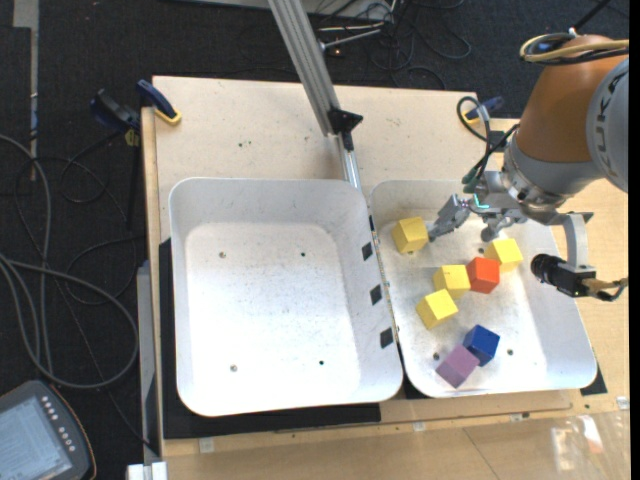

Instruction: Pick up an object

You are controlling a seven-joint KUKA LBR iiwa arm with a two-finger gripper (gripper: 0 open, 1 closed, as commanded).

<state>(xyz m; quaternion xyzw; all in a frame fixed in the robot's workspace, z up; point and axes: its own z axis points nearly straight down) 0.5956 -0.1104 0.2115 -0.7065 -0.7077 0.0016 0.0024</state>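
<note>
Over the right-hand bin (560, 363), at about two o'clock in your view, the gripper (468, 220) hangs low with its fingers spread apart and nothing between them. One finger (447, 218) reaches toward nine o'clock and ends just beside a yellow cube (410, 235), so close that you cannot tell whether it touches; the other finger (493, 230) points down toward the blocks below. Above them you see the grey arm with its orange band (565, 93) entering from three o'clock.

Look below the gripper for the rest of the blocks. A small yellow block (506, 252) sits at the gripper's five o'clock, touching or nearly touching an orange-red cube (483, 274) at its own seven o'clock. Another yellow block (452, 278) lies just beside the orange-red cube at its nine o'clock, and a larger yellow cube (437, 308) rests at that block's seven o'clock. Toward the bin's six o'clock edge, a blue cube (482, 343) and a purple cube (458, 366) sit against each other, the purple one at the blue one's seven o'clock.

At nine o'clock from all this, the left-hand bin (190, 268) lies alongside the right-hand one.
</note>
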